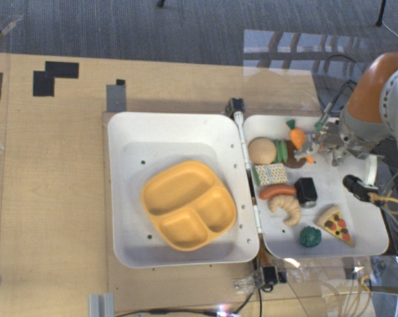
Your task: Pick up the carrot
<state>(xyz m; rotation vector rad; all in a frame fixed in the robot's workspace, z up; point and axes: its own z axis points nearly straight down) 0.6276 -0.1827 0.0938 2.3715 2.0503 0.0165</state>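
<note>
The toy carrot lies at the right bin's far edge, beside my gripper; I cannot tell the gripper's state. It looks light, rigid, slick plastic; I'd grasp across its orange middle.

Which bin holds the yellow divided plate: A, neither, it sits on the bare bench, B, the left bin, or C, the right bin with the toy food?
B: the yellow divided plate lies inside the left bin, while the carrot and other toy food lie in the right bin.
</note>
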